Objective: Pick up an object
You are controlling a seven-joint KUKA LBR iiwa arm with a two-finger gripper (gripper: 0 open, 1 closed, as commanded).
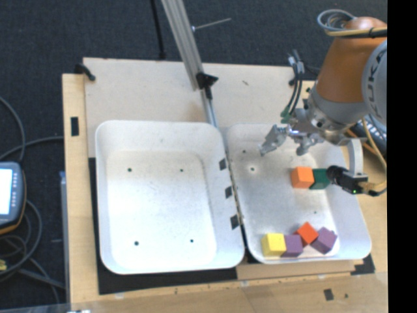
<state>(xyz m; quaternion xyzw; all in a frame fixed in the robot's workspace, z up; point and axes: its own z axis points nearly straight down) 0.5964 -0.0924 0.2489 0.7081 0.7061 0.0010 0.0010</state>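
Observation:
My gripper (287,143) hangs over the far part of the right bin (260,188), its two grey fingers spread apart and nothing between them. Below and to its right lie an orange block (301,177) and a green block (320,178), touching each other. Along the bin's near edge sit a yellow block (274,243), a purple block (293,245), a second orange block (307,233) and another purple block (324,240), packed together.
The left bin (163,197) stands beside the right one, with small clips on the shared rim. A slanted metal rail (186,38) rises behind the bins. Cables and a small screen (10,194) lie off the bench at the left.

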